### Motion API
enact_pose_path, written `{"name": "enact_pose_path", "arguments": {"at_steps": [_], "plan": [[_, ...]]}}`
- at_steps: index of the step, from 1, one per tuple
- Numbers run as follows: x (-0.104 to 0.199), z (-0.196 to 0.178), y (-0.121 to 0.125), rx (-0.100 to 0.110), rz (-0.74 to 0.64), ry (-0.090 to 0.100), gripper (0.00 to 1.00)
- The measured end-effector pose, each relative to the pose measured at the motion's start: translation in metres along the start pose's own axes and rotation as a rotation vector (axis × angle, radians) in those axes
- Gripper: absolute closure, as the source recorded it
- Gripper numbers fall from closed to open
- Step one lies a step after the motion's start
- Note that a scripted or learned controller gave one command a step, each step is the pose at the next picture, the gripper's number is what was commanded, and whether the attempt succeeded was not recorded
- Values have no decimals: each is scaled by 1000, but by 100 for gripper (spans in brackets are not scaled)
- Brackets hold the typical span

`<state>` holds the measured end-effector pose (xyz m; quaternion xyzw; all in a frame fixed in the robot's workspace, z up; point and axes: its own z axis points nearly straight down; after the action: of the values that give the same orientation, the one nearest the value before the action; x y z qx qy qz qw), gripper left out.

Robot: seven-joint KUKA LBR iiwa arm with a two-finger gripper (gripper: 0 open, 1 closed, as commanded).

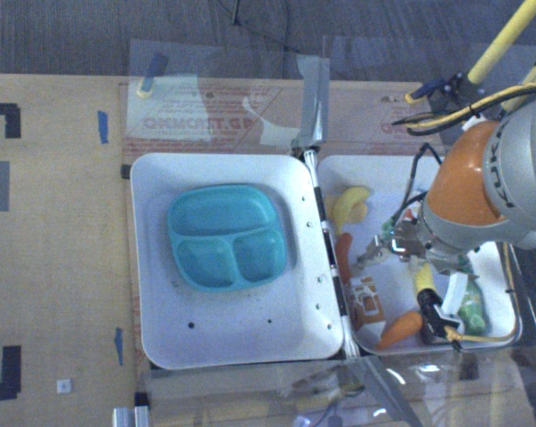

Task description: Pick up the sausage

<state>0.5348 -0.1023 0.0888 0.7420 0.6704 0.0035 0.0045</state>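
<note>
**Sausage not yet lifted, gripper close by**

Sausage [342, 254] is what you are after, and it lies untouched in the right bin [508, 326]. Start at your gripper [372, 253], centre-right of the frame: its fingers look slightly spread with nothing between them, tips just right of the target. The reddish piece rests along the bin's left wall, long axis running almost straight up and down the frame. A banana [350, 205] sits just above it. Closing, gripping and lifting all remain, in my judgement.
</note>
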Motion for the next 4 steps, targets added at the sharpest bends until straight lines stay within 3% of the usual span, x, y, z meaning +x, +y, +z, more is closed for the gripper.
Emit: {"name": "enact_pose_path", "arguments": {"at_steps": [1, 2, 3, 4], "plan": [[-16, 0, -14, 1, 616, -1, 0], [29, -95, 25, 14, 612, -4, 0], [7, 0, -28, 6, 649, 2, 0], [25, -155, -38, 14, 753, -4, 0]]}}
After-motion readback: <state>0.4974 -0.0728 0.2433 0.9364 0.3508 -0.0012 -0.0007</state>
